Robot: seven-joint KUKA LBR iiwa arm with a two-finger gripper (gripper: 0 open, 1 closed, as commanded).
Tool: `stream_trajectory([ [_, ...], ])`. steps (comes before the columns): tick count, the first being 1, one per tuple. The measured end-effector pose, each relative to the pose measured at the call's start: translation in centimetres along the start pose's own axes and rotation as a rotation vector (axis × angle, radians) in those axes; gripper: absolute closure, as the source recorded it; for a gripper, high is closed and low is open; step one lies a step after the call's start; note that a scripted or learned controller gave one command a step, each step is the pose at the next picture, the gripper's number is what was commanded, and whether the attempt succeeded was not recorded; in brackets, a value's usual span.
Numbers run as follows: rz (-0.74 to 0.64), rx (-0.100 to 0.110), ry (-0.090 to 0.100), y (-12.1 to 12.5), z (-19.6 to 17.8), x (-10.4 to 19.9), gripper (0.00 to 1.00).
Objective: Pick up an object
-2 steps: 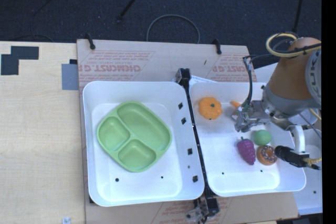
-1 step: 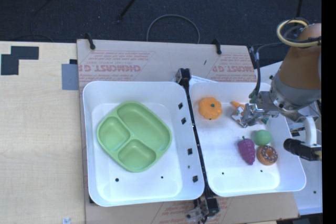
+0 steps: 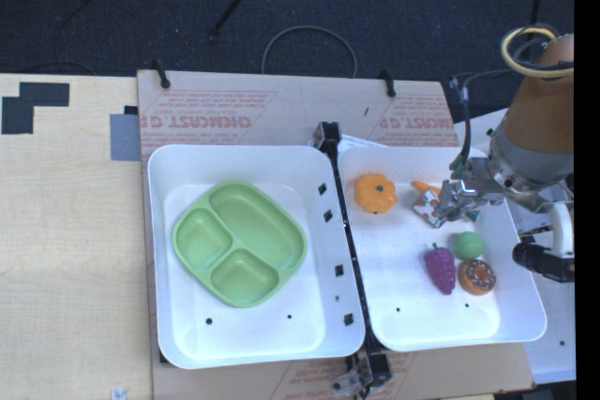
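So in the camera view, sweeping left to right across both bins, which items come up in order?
Green divided plate → orange pumpkin → purple eggplant → donut. Left out: the green ball and the carrot piece, which overlap the others or the gripper.

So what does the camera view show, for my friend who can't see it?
A robot gripper hangs over the right bin, near an orange pumpkin, purple eggplant, green ball and donut. The left bin holds a green divided plate.
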State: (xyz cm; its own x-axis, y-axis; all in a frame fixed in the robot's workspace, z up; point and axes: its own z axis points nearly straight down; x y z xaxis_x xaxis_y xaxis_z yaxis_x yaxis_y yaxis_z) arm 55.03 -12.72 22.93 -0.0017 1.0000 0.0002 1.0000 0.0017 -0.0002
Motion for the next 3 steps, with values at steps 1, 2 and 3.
stream_trajectory([
  [1, -0.002, 0.004, 0.003, -1.0, -0.8, 4.8, 1.00],
  [2, -0.003, 0.005, 0.003, -1.6, 0.1, 10.9, 1.00],
  [3, -0.003, 0.006, 0.002, -1.6, 0.7, 16.9, 1.00],
])
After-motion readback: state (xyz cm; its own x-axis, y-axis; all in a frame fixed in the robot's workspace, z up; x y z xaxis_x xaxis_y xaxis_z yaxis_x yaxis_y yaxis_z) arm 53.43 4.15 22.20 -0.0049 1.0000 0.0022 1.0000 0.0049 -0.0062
